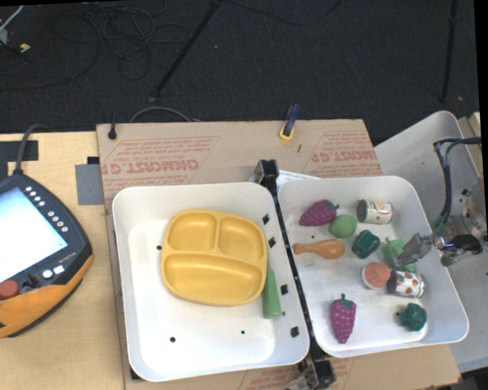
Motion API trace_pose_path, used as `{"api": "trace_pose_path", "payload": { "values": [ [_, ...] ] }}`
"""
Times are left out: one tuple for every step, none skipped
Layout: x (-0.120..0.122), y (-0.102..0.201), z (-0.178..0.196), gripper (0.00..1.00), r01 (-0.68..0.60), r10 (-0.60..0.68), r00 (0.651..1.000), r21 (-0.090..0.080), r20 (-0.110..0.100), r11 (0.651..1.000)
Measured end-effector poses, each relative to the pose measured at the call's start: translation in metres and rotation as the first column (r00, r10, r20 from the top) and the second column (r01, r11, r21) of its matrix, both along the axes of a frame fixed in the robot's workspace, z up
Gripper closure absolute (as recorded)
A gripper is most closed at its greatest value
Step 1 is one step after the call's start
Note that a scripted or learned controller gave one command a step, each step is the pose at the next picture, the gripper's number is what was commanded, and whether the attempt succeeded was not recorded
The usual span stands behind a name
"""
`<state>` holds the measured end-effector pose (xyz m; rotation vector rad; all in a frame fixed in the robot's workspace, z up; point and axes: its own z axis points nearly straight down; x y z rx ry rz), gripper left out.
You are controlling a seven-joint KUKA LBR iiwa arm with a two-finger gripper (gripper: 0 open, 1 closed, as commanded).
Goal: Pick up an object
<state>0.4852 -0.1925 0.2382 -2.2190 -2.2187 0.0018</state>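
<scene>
Purple grapes (343, 318) were seen lowest in the right bin (449, 318). Claw (420, 245) was poised just above the spotted cup (407, 284); its state could not be told. A centred, vertical descent would be advised.

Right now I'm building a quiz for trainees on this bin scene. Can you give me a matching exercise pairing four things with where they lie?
Things:
1. yellow divided plastic plate
2. green stick-shaped toy
3. brown wooden spoon
4. dark green toy pepper

Places:
A. right bin, near its front right corner
B. left bin, middle
C. right bin, by the left wall
D. left bin, along its right wall, beside the plate

Pairs: 1-B, 2-D, 3-C, 4-A
</scene>
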Motion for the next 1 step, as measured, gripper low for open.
{"api": "trace_pose_path", "payload": {
  "values": [
    [-0.0081,0.0942,-0.0757,0.0,-0.007,0.007,1.0,0.006,-0.008,1.0]
  ]
}}
